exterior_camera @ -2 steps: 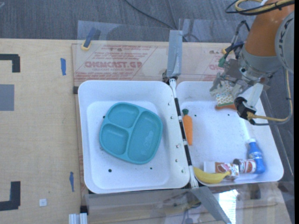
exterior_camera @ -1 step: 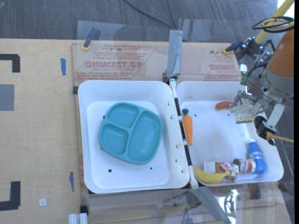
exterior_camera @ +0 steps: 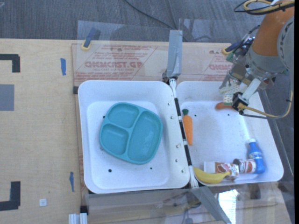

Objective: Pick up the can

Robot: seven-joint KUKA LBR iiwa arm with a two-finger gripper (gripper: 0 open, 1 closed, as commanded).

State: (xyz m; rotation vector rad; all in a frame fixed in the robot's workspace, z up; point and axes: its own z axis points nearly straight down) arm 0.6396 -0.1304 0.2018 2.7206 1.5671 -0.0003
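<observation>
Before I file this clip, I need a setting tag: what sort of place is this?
Likely a robotics lab test bench: two white bins on a wooden bench, toy food like a carrot, and cables on the floor.

Wooden bench (exterior_camera: 37, 139), two white bins (exterior_camera: 91, 94), clear sheet (exterior_camera: 121, 59)

**Pale Wood Table Against a Grey Carpet**

A light plywood table (exterior_camera: 37, 139) fills the left and centre, marked with black tape corners (exterior_camera: 13, 62) and short strips of blue tape (exterior_camera: 63, 66). A grey square (exterior_camera: 6, 97) sits near its left edge. Beyond the far edge lies grey carpeted floor (exterior_camera: 56, 3), crossed by a dark cable (exterior_camera: 140, 8). A clear plastic sheet (exterior_camera: 121, 31) overlaps a printed cardboard panel (exterior_camera: 117, 62). Even, soft light falls across everything, with a bright glare at the lower right.
</observation>
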